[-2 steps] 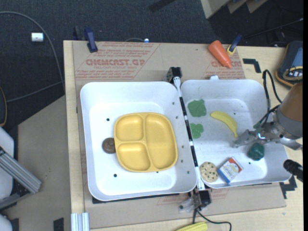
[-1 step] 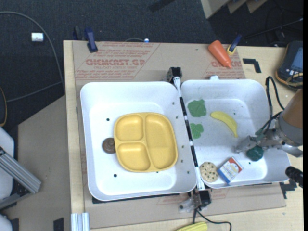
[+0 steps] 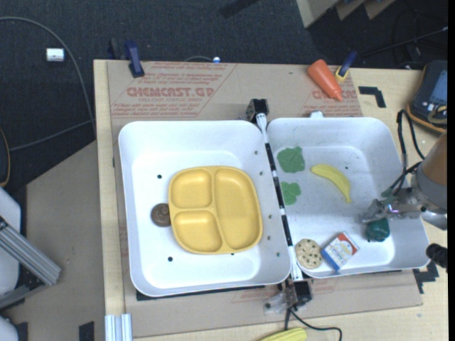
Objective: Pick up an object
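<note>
Sitting just below pincer (image 3: 384, 211): teal object (image 3: 377, 229)

**One fixed camera, high over the bench**

The camera looks down at a slant from above, far enough back to take in the left bin (image 3: 135, 212), the right bin (image 3: 387, 137), the cardboard-topped bench (image 3: 178, 87) around them and dark floor (image 3: 43, 119) beyond. The arm (image 3: 435, 180) enters from the right edge.
</note>
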`<action>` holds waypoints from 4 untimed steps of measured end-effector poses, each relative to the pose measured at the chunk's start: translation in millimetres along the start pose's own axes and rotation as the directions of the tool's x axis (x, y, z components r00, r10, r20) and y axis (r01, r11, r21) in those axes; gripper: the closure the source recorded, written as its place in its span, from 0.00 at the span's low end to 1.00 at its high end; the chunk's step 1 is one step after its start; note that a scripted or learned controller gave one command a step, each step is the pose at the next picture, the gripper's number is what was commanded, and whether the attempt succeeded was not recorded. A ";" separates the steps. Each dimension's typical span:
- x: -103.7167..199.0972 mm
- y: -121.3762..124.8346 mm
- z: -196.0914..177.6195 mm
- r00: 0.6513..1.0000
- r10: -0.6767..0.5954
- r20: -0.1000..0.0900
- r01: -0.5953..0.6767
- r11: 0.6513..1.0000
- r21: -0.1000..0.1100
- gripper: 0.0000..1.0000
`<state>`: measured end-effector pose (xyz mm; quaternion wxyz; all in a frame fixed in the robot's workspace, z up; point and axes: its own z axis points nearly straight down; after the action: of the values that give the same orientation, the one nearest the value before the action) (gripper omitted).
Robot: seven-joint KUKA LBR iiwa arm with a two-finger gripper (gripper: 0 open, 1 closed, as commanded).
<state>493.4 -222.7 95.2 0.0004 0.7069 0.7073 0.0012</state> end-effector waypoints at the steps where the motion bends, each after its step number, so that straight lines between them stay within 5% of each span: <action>1: 80.0 64.1 -1.2 1.000 -0.001 0.001 0.001 1.000 0.001 1.00; 2: 129.2 73.6 3.5 1.000 0.000 0.000 0.000 1.000 0.003 1.00; 3: 77.1 125.0 -48.0 1.000 0.000 0.003 0.000 1.000 0.000 1.00; 4: 77.8 124.6 -47.0 1.000 0.000 0.002 0.000 1.000 0.002 0.00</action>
<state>617.8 -144.9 142.6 0.0006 0.7068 0.7074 -0.0002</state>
